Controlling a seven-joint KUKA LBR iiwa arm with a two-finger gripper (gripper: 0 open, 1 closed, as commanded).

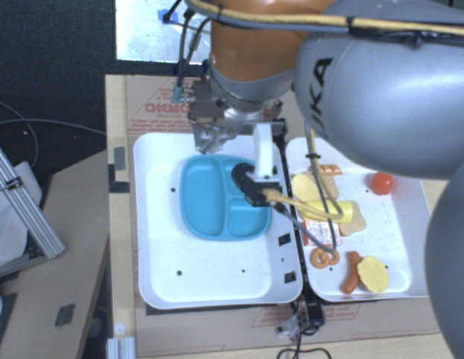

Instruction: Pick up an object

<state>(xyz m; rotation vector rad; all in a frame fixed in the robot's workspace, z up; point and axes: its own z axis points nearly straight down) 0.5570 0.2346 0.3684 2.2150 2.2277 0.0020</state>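
Observation:
A light blue divided plate [213, 200] lies flat in the left white bin [165, 275]. My gripper [209, 139] hangs over the plate's far edge, under the orange band of the wrist, and its tip is small and dark. The right bin [411, 275] holds several toy foods: a red tomato [381, 182], a yellow piece [310, 189], a slice of bread [352, 219], a pretzel [322, 258], a sausage [351, 271] and a round yellow slice [373, 274]. I see nothing lifted off either bin.
The grey arm covers the upper right of the view and part of the right bin. Brown cardboard [153, 107] lies under both bins. A metal frame [22, 208] stands at the left, off the bench.

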